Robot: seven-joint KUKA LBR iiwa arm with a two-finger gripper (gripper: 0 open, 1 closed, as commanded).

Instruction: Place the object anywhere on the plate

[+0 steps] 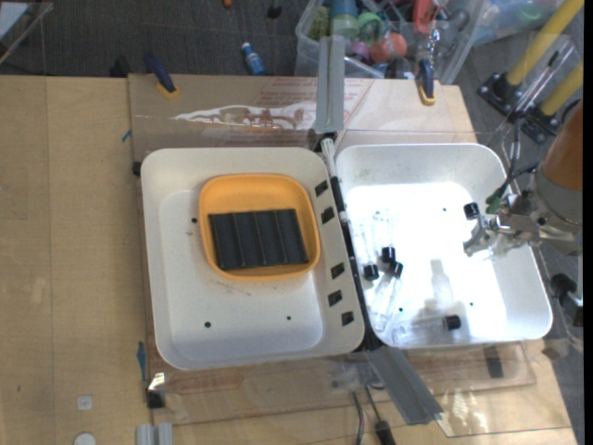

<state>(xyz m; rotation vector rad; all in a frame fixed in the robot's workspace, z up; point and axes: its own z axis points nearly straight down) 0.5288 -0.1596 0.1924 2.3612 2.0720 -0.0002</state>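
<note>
An orange, rounded-square plate (255,186) sits in the left white bin (185,332). A dark ribbed rectangular object (258,239) lies flat on the plate and covers most of its floor. My gripper (488,233) hangs over the right side of the right white bin (417,160), far from the plate. The grey wrist behind it reaches in from the right edge. Nothing can be made out held at its tip.
Several clear pieces with black caps lie in the right bin, near its left wall (384,260), at the front (435,322) and by the gripper (471,209). A row of black clips (335,269) lines the divider between the bins. A crate of colourful toys (398,12) stands behind.
</note>
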